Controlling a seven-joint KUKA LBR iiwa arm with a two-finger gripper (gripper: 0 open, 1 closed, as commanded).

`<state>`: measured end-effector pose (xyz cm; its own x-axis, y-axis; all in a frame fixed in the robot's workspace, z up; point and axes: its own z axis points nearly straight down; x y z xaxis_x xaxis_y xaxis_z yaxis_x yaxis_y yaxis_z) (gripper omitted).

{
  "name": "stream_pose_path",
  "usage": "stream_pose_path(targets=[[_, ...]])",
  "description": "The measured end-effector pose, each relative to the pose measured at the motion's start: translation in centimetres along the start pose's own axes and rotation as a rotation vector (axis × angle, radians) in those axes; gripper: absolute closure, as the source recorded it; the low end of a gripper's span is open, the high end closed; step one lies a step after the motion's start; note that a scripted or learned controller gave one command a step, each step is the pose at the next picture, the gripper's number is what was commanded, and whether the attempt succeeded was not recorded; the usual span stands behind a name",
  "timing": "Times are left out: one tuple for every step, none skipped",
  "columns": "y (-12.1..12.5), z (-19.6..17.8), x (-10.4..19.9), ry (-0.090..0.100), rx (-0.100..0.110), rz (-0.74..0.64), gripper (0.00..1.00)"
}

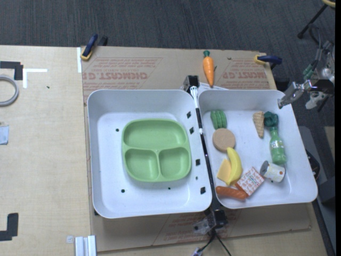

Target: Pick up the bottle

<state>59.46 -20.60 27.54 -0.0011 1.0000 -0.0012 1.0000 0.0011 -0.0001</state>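
The wooden counter (42,159) carries two shallow white plastic bins. A pale green three-compartment tray (157,151) is seated in the left bin (101,143). In the right bin (298,185), the green translucent plastic bottle (277,147) is laid lengthwise near the right wall, its dark green cap end just beside a tan ridged cone (259,124). A yellow banana (234,163), a round tan disc (224,138) and a small red-and-white carton (250,182) are located to its left. The metal claw (292,96) is positioned at the bin's upper right corner, well apart from the bottle; its state cannot be told, as it appears blurred.
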Motion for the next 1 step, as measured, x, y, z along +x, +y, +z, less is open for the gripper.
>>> stream_pose_path(targets=[[0.05, -0.96, -0.02, -0.002, -0.001, -0.003, 1.00]])
